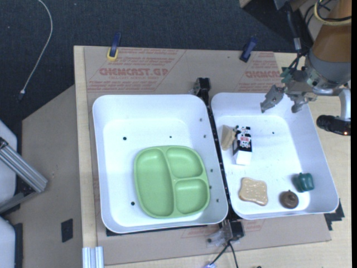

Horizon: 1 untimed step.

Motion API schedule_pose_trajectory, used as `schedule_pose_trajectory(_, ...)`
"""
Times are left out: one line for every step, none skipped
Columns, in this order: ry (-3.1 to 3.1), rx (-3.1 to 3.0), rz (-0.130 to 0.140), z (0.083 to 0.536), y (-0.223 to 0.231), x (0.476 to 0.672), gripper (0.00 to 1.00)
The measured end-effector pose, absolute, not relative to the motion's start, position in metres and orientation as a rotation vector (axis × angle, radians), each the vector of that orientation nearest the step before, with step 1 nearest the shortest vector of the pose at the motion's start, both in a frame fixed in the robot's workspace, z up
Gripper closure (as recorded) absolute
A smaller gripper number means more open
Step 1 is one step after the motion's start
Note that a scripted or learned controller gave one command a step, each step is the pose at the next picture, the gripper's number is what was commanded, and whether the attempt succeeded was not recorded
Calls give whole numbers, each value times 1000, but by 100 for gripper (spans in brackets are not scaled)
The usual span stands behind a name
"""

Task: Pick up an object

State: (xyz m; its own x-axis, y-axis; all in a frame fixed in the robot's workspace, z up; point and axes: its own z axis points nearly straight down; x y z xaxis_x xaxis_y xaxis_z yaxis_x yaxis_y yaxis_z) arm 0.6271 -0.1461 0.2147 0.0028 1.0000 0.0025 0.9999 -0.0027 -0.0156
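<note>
My gripper hangs over the back edge of the right bin, its two grey fingers spread open with nothing between them. Below it in that bin lie a small black-and-white carton and a tan wedge beside it. Nearer the front sit a toast-shaped piece, a brown round piece and a teal block. All of them lie apart from the gripper.
The left bin holds a green divided plate. Black clips join the bins at the back and front. Blue clamps hold the cardboard sheet at its far edge.
</note>
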Motion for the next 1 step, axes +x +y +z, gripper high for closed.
schedule_pose_trajectory(-2221, -2221, 1, 223, -146, 630, 0)
